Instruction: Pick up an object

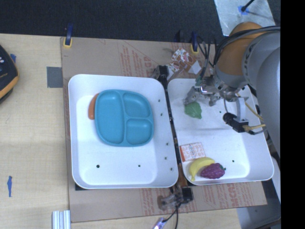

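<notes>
Looking down from the fixed camera, we see the claw (199, 95) low over the far part of the right bin (248, 168), its tips right at a small green object (193, 109); we cannot tell whether the object sits between them, nor whether the claw is released or clenched. Near the front of that bin lie a yellow banana (198, 165) touching a purple fruit (212, 171), with a white and red packet (192, 151) just behind them. We find a blue divided plate (124, 117) in the left bin (86, 171), covering most of an orange item (91, 107) at its left edge. Both bins rest on the counter (28, 142)
</notes>
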Robot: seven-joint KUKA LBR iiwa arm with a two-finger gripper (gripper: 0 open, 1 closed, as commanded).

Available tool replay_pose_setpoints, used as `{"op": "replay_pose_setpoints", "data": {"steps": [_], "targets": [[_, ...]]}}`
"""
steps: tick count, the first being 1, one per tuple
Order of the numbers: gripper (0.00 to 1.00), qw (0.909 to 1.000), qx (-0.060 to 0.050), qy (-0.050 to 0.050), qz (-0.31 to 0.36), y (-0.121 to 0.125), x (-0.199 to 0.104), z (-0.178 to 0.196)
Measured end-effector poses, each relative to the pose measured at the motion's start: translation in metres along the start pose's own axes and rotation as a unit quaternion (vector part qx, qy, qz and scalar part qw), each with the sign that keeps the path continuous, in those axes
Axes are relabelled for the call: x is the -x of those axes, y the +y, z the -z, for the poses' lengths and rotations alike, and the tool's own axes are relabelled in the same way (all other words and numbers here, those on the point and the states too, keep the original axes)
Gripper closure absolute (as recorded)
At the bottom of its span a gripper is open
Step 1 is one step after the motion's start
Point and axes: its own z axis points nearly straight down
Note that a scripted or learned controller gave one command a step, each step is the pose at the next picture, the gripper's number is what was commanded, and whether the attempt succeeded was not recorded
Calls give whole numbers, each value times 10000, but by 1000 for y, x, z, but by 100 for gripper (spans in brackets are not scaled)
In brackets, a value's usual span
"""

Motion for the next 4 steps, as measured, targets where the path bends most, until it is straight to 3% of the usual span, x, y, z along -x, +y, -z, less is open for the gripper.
{"op": "replay_pose_setpoints", "data": {"steps": [1, 2, 3, 4], "targets": [[0, 10000, -15, -2, 18, -9, -23, -1], [0, 10000, 0, 1, -2, 0, 23, 0], [0, 10000, -18, 0, 11, -82, -13, -1], [0, 10000, -2, 1, 5, -36, 11, 0]]}}
